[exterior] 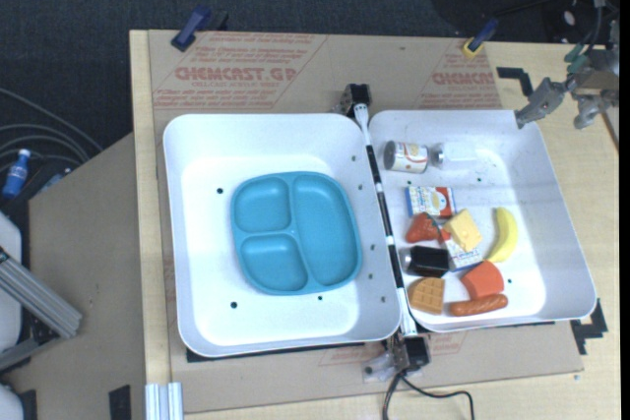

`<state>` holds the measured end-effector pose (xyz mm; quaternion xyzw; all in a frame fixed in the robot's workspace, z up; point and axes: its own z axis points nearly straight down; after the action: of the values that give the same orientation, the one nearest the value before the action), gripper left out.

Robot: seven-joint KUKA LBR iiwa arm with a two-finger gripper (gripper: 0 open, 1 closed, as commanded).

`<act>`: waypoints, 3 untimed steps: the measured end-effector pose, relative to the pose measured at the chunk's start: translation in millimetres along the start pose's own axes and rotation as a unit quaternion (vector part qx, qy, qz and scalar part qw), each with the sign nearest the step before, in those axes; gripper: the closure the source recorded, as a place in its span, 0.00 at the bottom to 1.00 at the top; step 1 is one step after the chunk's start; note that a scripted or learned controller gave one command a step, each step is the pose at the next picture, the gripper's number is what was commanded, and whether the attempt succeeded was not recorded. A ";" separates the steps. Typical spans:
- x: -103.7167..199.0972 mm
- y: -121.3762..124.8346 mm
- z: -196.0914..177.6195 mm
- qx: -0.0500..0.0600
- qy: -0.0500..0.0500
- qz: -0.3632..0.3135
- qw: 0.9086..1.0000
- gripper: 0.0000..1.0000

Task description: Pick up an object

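Right bin (551, 202) holds the toy food, bunched toward its lower left – easy pickings. Blue tray (295, 231) sits left of it, spare. Gripper (558, 95) hangs at bin's top-right corner – fingers apart, nothing betw. them.

Blue divided plate (295, 232) sits in the white left bin (197, 162); over in the white right bin (551, 211) there's a yellow banana (505, 234), red-orange sausage (479, 306), black block (428, 260), and tan waffle (427, 294).
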<state>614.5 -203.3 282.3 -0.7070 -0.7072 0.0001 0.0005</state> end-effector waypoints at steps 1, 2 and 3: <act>47.3 49.6 198.0 0.000 0.000 0.000 1.000 0.00; 106.3 52.3 197.2 0.001 0.001 0.000 1.000 0.00; 106.1 52.6 186.9 0.001 0.000 -0.001 1.000 1.00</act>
<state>666.9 -97.1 95.4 -0.7065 -0.7077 0.0004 0.0010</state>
